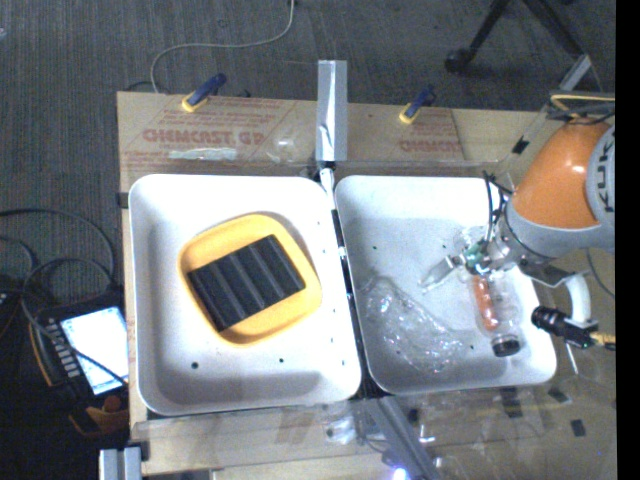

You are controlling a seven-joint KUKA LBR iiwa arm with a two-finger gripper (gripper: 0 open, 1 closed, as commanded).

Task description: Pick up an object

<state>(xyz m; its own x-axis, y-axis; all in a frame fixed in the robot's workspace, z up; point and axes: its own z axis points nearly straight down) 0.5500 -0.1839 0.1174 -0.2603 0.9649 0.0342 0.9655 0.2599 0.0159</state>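
In the right bin (400, 203), my gripper (466, 259) hangs over the right-hand part, below the arm's orange band (562, 180). A clear plastic bottle (493, 311) with orange contents and a black cap lies on the bin floor just below and to the right of the gripper, its top end close to it. Whether they touch cannot be told. A crumpled piece of clear plastic (408, 325) lies in the same bin, lower left of the gripper. A yellow pad with a black ribbed centre (250, 278) lies in the left bin (160, 203).
A raised divider (342, 268) separates the two bins. A cardboard sheet (230, 133) with two clamps lies behind them. A tablet and cables (85, 338) sit on the floor to the left. A black fitting (560, 323) hangs at the right bin's right rim.
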